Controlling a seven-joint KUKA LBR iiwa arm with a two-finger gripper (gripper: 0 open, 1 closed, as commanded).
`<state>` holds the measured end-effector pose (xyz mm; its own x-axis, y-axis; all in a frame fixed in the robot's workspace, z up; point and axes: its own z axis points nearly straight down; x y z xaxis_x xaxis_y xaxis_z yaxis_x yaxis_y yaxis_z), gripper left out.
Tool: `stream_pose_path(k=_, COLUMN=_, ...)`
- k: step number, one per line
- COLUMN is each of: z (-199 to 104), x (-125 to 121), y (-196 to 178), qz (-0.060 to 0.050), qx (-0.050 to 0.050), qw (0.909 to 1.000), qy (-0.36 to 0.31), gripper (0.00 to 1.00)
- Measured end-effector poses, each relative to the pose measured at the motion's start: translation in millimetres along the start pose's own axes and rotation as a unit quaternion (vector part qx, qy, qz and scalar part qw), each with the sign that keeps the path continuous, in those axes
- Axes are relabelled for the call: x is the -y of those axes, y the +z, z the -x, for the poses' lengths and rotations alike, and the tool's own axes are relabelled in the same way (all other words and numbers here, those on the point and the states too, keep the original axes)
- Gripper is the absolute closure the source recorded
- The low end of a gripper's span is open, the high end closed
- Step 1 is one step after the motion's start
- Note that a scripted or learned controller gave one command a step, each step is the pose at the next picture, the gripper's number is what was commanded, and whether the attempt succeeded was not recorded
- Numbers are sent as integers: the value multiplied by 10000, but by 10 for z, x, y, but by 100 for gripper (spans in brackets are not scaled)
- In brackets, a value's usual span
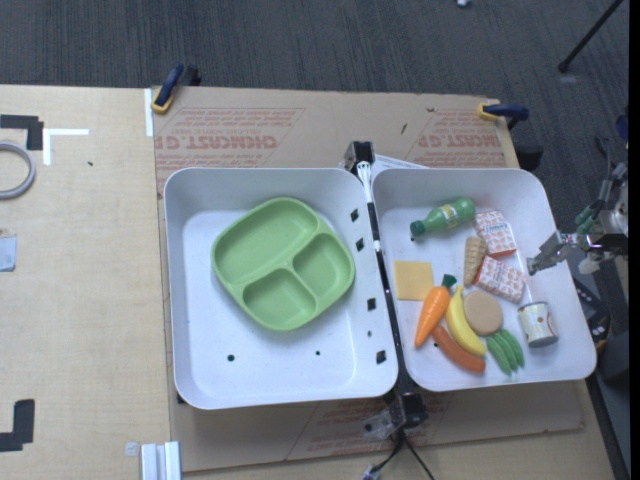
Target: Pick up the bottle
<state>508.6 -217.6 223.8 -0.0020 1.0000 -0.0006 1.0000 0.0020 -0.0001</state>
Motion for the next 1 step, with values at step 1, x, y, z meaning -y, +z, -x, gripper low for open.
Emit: stream_pose_path(k=1, z=2, x=-8, y=-96, qz=4, qx=5, qw=10000, qy=-13, gripper=100)
